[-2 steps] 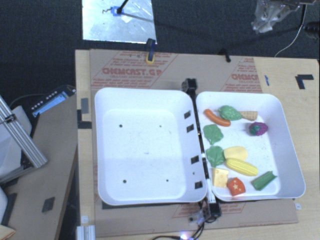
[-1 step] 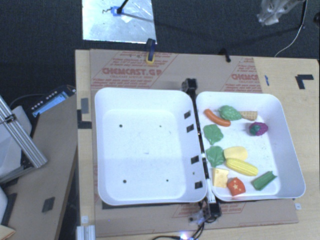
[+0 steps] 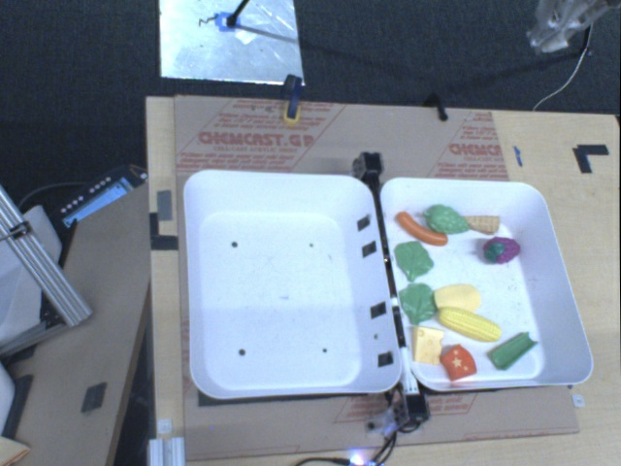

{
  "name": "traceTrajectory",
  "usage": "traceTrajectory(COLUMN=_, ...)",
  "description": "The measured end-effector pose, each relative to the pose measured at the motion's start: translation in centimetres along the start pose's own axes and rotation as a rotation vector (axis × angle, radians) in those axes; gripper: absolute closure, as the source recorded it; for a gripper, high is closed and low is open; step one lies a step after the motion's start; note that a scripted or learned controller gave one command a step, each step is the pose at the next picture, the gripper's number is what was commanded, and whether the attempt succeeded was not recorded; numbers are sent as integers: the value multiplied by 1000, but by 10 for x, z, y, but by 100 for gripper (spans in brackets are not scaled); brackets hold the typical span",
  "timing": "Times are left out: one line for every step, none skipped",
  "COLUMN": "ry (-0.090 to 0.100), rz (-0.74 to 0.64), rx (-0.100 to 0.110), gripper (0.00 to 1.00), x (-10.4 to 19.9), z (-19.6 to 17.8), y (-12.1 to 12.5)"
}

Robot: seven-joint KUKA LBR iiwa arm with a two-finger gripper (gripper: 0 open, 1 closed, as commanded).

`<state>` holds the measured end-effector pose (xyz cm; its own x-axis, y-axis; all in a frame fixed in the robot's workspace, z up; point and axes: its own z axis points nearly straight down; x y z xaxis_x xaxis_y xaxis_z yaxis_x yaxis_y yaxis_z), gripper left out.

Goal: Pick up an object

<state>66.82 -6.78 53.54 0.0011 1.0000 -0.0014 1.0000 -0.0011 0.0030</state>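
Note:
The right bin (image 3: pixel 553 250) holds several toy foods. Among them are an orange sausage (image 3: pixel 420 228), a green leafy piece (image 3: pixel 446 218), a beige cone (image 3: pixel 482 224), a purple piece (image 3: pixel 501 250), a yellow corn cob (image 3: pixel 470 324), a cheese wedge (image 3: pixel 428 344), a red piece (image 3: pixel 458 361) and a green pod (image 3: pixel 511 349). My gripper (image 3: pixel 566 13) hangs high at the top right, beyond the bench's far edge and well away from both bins, with nothing visibly in it.
The left bin (image 3: pixel 281 280) sits beside the right one, joined by a black hinge strip (image 3: pixel 383 280). A shiny metal sheet (image 3: pixel 228 27) lies at the far left. A yellow clamp (image 3: pixel 291 113) stands at the bench's back edge.

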Motion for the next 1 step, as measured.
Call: traceTrajectory(ry=-1, rz=3, rx=3, gripper=100, x=-69, z=26, y=0)
